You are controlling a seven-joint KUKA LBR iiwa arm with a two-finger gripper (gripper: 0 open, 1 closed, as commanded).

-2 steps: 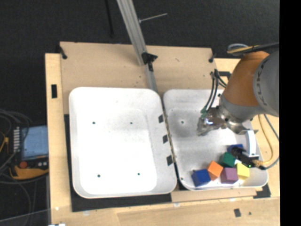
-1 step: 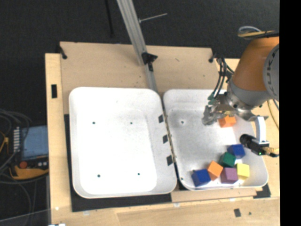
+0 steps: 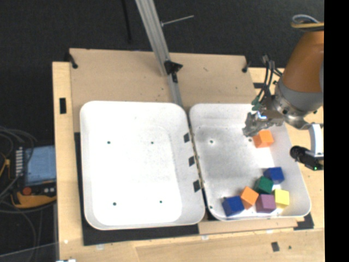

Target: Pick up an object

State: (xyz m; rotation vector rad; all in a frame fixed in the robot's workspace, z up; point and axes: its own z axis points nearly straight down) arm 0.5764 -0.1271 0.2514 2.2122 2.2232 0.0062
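Note:
My gripper (image 3: 254, 126) hangs over the upper right part of the right bin (image 3: 218, 119). An orange cube (image 3: 263, 138) sits just below and to the right of it, touching or nearly touching the gripper's tip. Whether the cube is held cannot be made out from this angle. In the bin's lower right corner lies a cluster of cubes: a blue one (image 3: 274, 174), a green one (image 3: 265, 185), a yellow one (image 3: 282, 197), a purple one (image 3: 266, 202), a second orange one (image 3: 250, 196) and another blue one (image 3: 233, 205).
The left bin (image 3: 131, 162) stands beside the right one, their rims meeting at the middle. A slanted metal post (image 3: 155, 31) rises behind the bins. The arm's orange band (image 3: 305, 59) is above the right bin's far right corner.

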